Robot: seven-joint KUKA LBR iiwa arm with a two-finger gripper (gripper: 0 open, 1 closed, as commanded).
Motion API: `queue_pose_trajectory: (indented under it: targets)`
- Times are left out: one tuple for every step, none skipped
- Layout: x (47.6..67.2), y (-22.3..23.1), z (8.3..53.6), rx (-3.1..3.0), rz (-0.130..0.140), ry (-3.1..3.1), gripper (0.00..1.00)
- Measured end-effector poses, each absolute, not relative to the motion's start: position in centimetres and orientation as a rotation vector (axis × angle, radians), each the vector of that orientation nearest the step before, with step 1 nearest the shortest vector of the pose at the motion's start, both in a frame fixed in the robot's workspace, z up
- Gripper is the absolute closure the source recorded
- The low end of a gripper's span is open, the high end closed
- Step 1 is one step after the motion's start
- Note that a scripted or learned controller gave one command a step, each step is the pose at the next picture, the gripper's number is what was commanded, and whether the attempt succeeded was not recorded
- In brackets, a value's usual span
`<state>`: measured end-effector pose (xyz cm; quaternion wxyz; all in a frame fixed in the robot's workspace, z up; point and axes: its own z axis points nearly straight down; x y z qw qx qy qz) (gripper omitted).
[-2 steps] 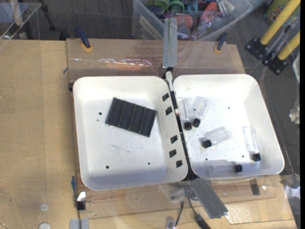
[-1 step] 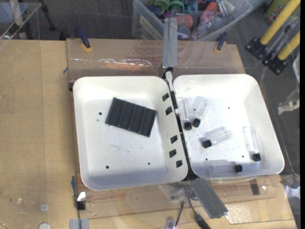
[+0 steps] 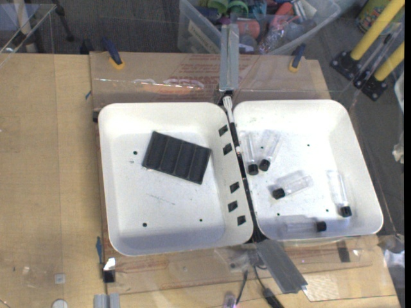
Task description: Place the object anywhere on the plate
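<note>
- The dark grey ribbed rectangular plate is lying flat and slightly askew in the left white bin, with nothing sitting on it
- Clear plastic vials with black caps are lying scattered in the right white bin, well apart from the plate
- Two vials are resting side by side near the divider, a third vial is lying mid-bin, a fourth vial is lying by the right wall
- What is looking like a fifth vial is hugging the near wall, though it is hard to make out
- Whether the claw is wide or narrow, I cannot tell
</note>
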<state>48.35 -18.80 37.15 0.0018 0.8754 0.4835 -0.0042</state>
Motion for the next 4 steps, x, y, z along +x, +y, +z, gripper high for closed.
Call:
queue_pose_trajectory:
  targets:
    - [48.4,-18.8,37.1,2.747,-0.014,1.518,0.00]
    - [48.4,-18.8,38.1,2.745,-0.015,1.519,1.00]
    - [48.4,-18.8,38.1,2.745,-0.015,1.519,0.00]
    - [48.5,-18.8,39.1,2.742,-0.016,1.521,1.00]
